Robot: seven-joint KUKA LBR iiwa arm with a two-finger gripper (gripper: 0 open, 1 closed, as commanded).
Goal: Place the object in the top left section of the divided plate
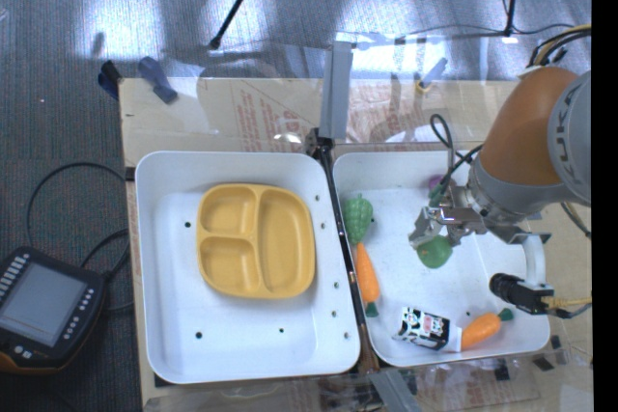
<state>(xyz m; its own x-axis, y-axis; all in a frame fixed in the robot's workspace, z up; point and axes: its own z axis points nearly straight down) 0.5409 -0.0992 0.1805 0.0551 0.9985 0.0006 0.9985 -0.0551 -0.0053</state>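
While the arm reaches into the right bin (386, 171), the fingers (432, 229) hang just above a round green object (436, 253); whether they are spread or closed on it cannot be told. Left of them lie a green leafy vegetable (358, 217) and a carrot (367, 275); below, a cow-patterned carton (423, 327) beside a second carrot (482, 330). Far left, the yellow divided plate (257, 240) sits in the left bin (174, 323).

Tabletop (241, 106): brown, glossy sheet over it.
On it: left bin (164, 304), right bin (386, 171), side by side, touching.
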